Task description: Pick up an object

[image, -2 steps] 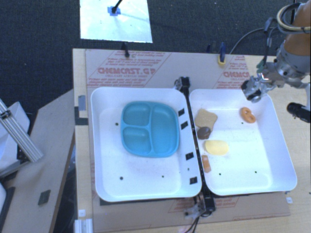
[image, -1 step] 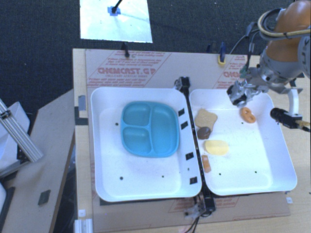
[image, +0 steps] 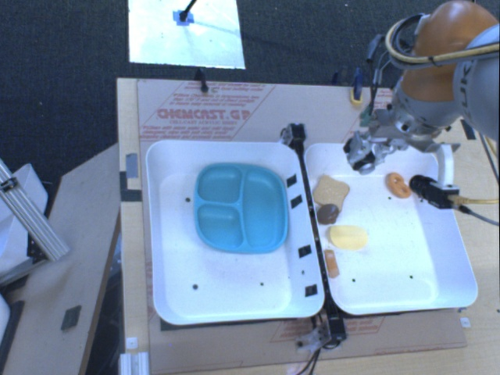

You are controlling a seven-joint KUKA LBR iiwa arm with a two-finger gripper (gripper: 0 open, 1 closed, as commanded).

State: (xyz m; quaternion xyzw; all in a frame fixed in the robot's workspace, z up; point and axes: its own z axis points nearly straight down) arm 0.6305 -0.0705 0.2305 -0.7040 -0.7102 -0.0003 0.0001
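left bin (image: 176,287): shallow white, rounded corners, a few small dark dots on the floor; holds a blue plate (image: 239,208)
blue plate: light blue plastic, rounded square, three compartments, lying flat near the bin's middle, nothing on it
right bin (image: 406,276): same white shallow shape, touching the left bin along a dark divider with black clips
right bin contents: tan bread-like slice (image: 331,188) near the left wall; small dark brown lump (image: 327,213) touching its lower edge; pale yellow oval piece (image: 348,237) just below that; small orange stick (image: 332,263) by the divider; orange ring-shaped piece (image: 398,184) toward the far right side
gripper (image: 362,156): grey metal, over the far end of the right bin, above and right of the bread slice, nothing seen between fingers; open or closed, can't tell
arm: grey with orange band, comes in from the right, cables along it
black part (image: 431,190): dark cylinder just right of the orange ring, cable attached
writing: red "CHEMCAST GP" print on the brown protective sheet (image: 211,112) under the bins, smaller lines unreadable
white sheet (image: 185,22): flat square on dark carpet beyond the bench, small blue mark on it
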